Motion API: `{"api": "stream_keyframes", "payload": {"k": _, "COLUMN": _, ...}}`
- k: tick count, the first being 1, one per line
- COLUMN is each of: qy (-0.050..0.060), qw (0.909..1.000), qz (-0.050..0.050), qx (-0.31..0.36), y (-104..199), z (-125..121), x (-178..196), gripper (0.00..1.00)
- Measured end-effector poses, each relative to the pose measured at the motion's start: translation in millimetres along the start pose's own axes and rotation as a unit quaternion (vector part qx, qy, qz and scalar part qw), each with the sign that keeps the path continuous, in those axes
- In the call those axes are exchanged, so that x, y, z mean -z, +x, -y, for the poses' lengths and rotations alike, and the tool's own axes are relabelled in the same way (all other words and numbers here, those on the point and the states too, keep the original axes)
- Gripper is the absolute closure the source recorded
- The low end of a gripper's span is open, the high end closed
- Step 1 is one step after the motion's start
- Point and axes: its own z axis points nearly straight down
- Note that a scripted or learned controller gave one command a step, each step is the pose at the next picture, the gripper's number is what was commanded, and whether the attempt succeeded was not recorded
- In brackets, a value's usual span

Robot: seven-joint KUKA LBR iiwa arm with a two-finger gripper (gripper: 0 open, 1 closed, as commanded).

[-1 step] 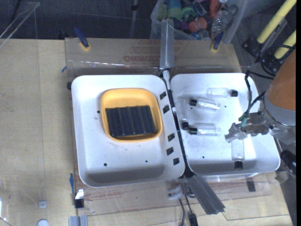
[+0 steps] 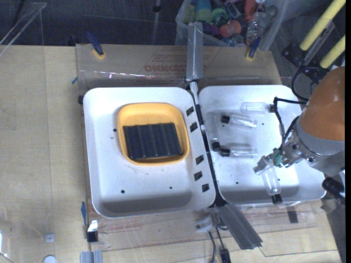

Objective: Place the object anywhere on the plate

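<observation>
A yellow plate point(image 2: 125, 118) lies in the left bin point(image 2: 98, 163). A dark ridged rectangular piece point(image 2: 152, 140) rests flat on it. In the right bin point(image 2: 241, 185) lie several clear plastic tubes with black caps: one at the back point(image 2: 253, 108), one beside it point(image 2: 237, 121), one in the middle point(image 2: 237, 151). Another clear tube point(image 2: 272, 184) lies near the bin's front right, its black cap toward the front. My gripper point(image 2: 270, 163) is low over the right bin, directly at the upper end of that tube. The wrist hides the contact.
A metal divider point(image 2: 198, 141) with black clips runs between the two bins. A crate of coloured toys point(image 2: 230, 7) stands behind the bench. Black cables point(image 2: 281, 119) trail over the right bin's back right corner beside the arm.
</observation>
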Motion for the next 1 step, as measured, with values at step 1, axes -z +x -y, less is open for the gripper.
{"api": "stream_keyframes", "payload": {"k": 1, "qy": 0.0, "qw": 1.0, "qz": 0.0, "qx": 0.0, "y": -0.3, "z": 0.1, "x": 0.1, "gripper": 0.0}}
